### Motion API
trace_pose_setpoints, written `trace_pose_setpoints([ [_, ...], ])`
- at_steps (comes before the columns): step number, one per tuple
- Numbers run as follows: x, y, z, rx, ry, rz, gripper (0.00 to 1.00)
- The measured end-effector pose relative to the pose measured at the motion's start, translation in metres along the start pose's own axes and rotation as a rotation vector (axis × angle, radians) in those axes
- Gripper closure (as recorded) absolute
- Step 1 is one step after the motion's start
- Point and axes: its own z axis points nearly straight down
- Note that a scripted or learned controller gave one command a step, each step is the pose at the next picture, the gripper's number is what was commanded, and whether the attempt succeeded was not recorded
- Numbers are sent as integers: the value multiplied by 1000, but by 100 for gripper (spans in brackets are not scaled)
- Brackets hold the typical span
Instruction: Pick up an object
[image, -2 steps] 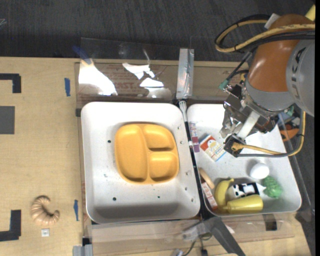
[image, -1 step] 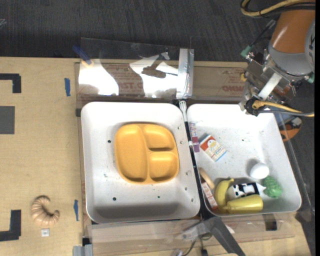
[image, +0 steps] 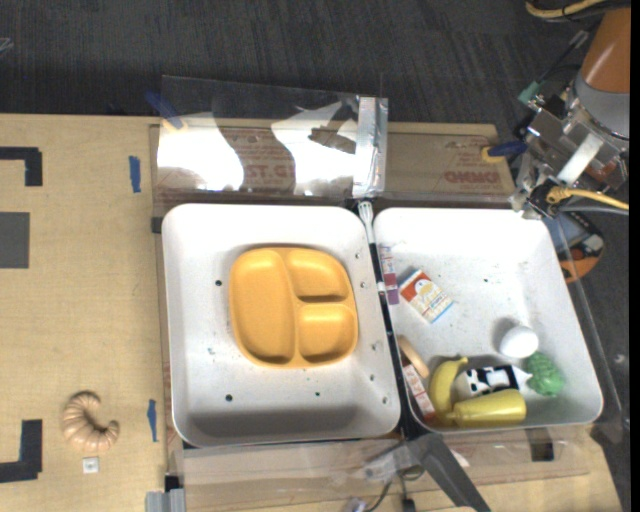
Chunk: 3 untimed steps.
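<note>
Objects are crowding the right white plastic bin (image: 540, 250) toward its five o'clock corner, probably because they slide together there: a yellow plastic banana-shaped toy (image: 487, 408), a black-and-white cow figure (image: 497, 379), a green leafy toy (image: 546, 375) and a white round ball (image: 518, 342), with a small printed card (image: 427, 296) lying apart near the middle. The left white bin (image: 190, 300) is holding a yellow divided plastic tray (image: 294, 305). The gripper (image: 545, 180) is hanging at the right bin's one o'clock corner, well apart from the cluster at its six o'clock; its opening I cannot tell.
</note>
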Motion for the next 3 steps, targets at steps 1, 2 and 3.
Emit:
trace_pose_setpoints([
  [1,-38,63,11,3,0,126,100],
  [2,-60,111,10,3,1,85,100],
  [3,-55,111,-35,-2,5,13,100],
])
